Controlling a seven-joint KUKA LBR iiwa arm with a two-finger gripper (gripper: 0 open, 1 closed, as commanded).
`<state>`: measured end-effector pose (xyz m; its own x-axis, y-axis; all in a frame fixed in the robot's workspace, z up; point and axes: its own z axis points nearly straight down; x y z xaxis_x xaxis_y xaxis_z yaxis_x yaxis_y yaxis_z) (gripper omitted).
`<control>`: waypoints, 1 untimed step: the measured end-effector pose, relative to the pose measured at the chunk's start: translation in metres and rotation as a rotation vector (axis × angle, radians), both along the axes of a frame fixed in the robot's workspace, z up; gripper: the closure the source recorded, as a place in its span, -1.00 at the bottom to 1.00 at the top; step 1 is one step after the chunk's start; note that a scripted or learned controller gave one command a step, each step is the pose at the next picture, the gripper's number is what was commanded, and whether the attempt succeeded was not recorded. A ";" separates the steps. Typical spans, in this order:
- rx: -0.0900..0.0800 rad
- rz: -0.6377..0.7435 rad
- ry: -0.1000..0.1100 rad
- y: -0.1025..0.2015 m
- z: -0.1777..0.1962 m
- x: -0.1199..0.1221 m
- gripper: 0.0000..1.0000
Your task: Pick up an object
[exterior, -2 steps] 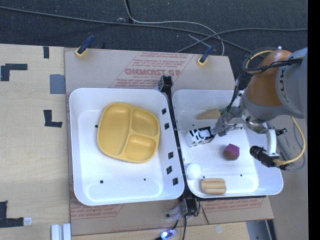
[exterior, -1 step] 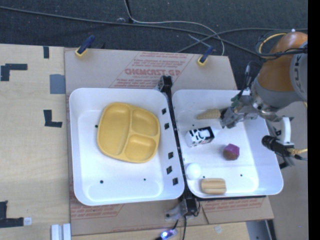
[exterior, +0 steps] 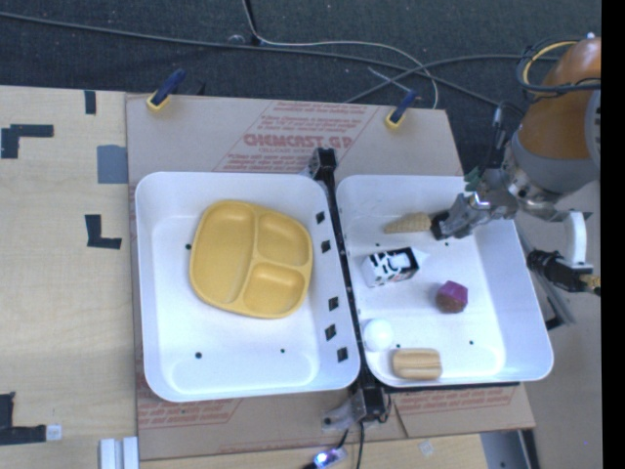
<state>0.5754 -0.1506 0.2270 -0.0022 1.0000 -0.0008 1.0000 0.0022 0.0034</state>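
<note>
Red "CHEMCAST GP" on cardboard sheet [exterior: 293, 137]

Bench [exterior: 59, 291]: pale wood, black tape marks at 9 o'clock. Cardboard sheet [exterior: 293, 135] lies on it, clamped at 12 o'clock. Two white bins, left [exterior: 161, 360] and right [exterior: 518, 311], sit touching on the cardboard.

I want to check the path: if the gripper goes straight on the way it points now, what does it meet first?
Probably the cone. The gripper points left across the right bin, and the cone lies just ahead of its tip. Height is unclear from above, so it might pass over it.
</note>
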 end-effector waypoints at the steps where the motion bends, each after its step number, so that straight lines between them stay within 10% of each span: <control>1: -0.001 -0.001 0.006 0.000 -0.020 0.000 1.00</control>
<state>0.5751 -0.1505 0.2065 -0.0007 1.0000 -0.0016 1.0000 0.0007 -0.0028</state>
